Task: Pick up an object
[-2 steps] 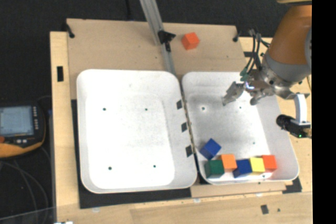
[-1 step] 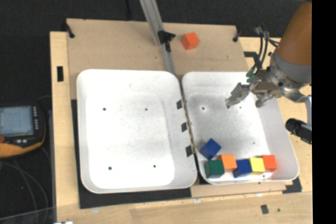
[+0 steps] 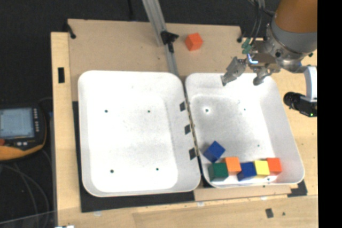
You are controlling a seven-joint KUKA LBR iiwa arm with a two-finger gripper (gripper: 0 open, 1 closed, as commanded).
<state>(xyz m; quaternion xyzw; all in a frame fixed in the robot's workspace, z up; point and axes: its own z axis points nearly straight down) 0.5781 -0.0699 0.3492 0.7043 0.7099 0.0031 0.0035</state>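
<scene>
The gripper point(image 3: 246, 76) hangs over the right bin's point(image 3: 283, 115) far edge, fingers spread, holding nothing; 6 blocks lie along its near wall, including a blue cube point(image 3: 215, 150); an orange block point(image 3: 194, 41) sits on the bench.

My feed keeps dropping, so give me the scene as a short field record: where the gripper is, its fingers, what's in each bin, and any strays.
gripper position: gripper above the far edge of the right bin
fingers: open, nothing between them
right bin contents: blue cube by itself; along the near wall a row of green cube, orange cube, second blue cube, yellow cube, orange-red cube
left bin: no cubes seen
stray: orange block on the bench beyond the bins
</scene>
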